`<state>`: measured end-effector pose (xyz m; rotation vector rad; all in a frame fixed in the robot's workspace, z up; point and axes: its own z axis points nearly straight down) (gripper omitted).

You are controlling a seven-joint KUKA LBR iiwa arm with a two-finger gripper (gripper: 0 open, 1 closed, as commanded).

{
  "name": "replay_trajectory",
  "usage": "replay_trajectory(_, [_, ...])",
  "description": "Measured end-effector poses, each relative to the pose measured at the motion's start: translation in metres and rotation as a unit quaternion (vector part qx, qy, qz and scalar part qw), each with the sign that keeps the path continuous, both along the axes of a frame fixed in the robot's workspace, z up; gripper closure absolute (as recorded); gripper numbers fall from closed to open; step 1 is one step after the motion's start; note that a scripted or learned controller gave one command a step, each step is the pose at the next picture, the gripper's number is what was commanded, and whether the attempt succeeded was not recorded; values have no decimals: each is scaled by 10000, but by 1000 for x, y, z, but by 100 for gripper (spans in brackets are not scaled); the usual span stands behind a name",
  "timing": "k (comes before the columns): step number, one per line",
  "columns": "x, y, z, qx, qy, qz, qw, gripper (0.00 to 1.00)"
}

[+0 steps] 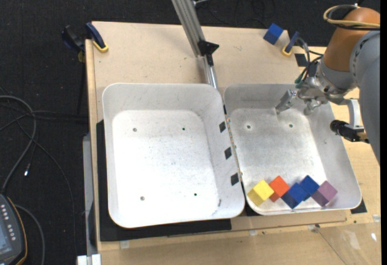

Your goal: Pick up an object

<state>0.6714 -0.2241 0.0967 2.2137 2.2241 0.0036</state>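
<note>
Gripper (295,103) fingers hang spread apart with nothing between them, over the far end of the right-hand bin (338,155), just inside its far rim and toward the arm's side. The grey arm (351,52) with its orange band comes in from the right and bends down to that spot. Taking the right-hand bin as the landmark, the things to pick are all at its opposite, near end, bunched in a row against the near rim: a yellow cube (261,192) at the left of the row, an orange cube (279,186) touching it, two blue cubes (300,191) pressed together next, and a purple cube (325,192) at the right end. That makes five cubes in the bin, one yellow, one orange, two blue, one purple. A sixth, a lone blue cube (274,33), sits on the bare bench beyond the bin's far rim, outside any bin. The left-hand bin (115,155) lies just beside the landmark, sharing its left edge. Judging from this, the task is barely begun: no cube is lifted or gripped, and the gripper is well apart from the row. What is left is nearly everything, namely travelling to the near end, coming down over one cube, closing on it and raising it; the tight packing may make a clean grasp awkward.
</note>
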Motion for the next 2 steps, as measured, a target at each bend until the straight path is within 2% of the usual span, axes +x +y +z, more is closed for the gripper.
replay_trajectory(1, [-76, 48, -2, 18, 46, -24, 10000, 0])
replay_trajectory(2, [-80, 70, -2, 7, 27, -5, 10000, 0])
